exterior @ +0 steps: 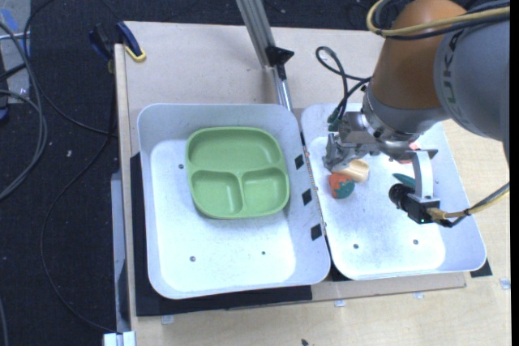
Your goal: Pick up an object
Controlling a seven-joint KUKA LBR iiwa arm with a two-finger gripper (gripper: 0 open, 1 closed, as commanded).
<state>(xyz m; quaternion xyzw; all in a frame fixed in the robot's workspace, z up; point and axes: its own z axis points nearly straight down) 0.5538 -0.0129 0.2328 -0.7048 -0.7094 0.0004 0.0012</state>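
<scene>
Currently, camera view: grey two-finger gripper [339,162] low in right white bin [422,251]; finger state unclear. Small tan-and-orange toy piece with teal tip [347,179] just below fingertips, resting on bin floor. Green three-compartment plastic plate [238,172] well leftward. Lift not yet done.

You're looking at an evenly lit, fairly bright scene, light falling from above with soft shadows tucked tight under the arm [454,53] and along the rims of the two white bins [162,198]. The bins run near overexposed, their texture washing out. Focus is soft throughout, the dark floor [57,174] grainy, and the arm's near bulk looks blurred.
</scene>
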